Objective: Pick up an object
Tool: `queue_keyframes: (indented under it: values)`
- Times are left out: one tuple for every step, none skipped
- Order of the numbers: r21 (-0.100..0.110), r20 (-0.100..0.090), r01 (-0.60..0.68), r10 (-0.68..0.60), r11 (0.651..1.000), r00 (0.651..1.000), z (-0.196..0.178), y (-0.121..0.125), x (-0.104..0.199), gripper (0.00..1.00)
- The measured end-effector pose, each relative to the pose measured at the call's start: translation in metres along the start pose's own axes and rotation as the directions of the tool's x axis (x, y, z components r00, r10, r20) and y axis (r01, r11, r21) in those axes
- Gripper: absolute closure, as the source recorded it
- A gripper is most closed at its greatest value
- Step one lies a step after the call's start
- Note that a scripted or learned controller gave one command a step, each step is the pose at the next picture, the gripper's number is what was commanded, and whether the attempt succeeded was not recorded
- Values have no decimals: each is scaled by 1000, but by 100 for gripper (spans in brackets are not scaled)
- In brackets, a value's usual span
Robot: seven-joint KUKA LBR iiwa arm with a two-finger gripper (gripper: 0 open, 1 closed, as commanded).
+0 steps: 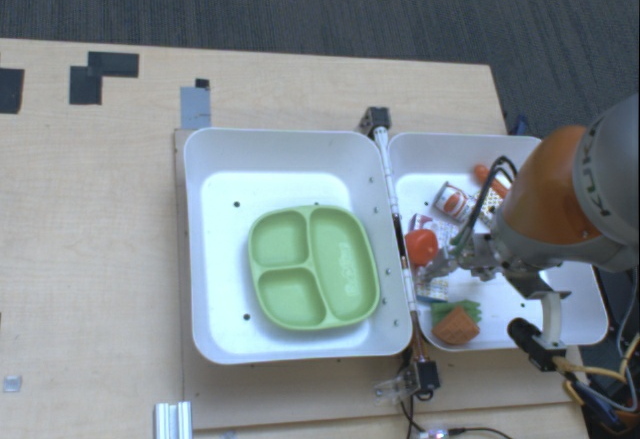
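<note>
Objects for picking lie in the right bin (590, 322): a red tomato-like piece (422, 245) near its left wall, an orange carrot-like toy with green leaves (457, 324) at the near edge, a small red-and-white packet (452, 199) farther back, and an orange bit (482, 172) beyond it. The gripper (440, 272) hangs low between the tomato piece and the carrot toy; whether it pinches anything cannot be told. The left bin (215, 257) holds a green divided plate (313, 267) with three compartments.
</note>
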State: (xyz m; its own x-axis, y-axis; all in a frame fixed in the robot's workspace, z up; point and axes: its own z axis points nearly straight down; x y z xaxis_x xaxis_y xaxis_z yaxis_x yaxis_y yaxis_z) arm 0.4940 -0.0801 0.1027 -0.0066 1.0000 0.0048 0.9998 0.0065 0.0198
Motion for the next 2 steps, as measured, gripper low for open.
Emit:
queue_keyframes:
  values:
    - [17, 5, -5, 5, 1000, 1000, -8, -7, -8, 0]
    - [14, 0, -3, 3, 1000, 1000, 13, -5, -2, 0]
